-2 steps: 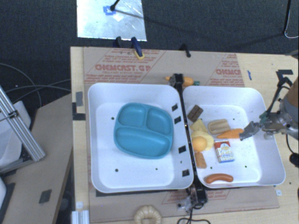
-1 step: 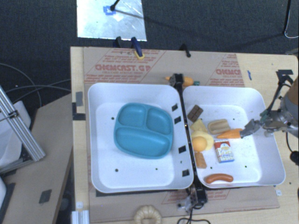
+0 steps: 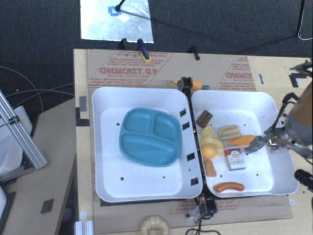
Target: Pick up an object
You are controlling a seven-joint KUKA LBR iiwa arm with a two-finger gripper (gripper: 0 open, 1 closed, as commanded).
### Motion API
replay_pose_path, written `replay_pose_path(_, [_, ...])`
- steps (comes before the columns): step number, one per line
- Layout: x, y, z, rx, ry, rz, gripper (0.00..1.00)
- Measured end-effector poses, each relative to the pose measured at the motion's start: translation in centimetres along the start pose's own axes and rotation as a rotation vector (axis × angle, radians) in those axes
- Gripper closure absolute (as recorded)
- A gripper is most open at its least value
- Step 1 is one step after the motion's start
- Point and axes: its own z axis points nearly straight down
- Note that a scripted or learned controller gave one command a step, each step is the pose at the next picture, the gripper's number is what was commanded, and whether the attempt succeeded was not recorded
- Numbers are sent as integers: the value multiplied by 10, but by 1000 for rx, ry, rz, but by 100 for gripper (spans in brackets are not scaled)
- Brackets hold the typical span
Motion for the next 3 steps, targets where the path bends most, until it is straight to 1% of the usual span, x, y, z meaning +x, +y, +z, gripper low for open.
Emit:
replay_pose_path(1, [10, 1, 48, 1, 1, -1, 0])
replay_pose_path(2, [11, 3, 72, -5, 3, 0, 0])
replay_pose_path(3, [11, 6, 58, -13, 2, -2, 100])
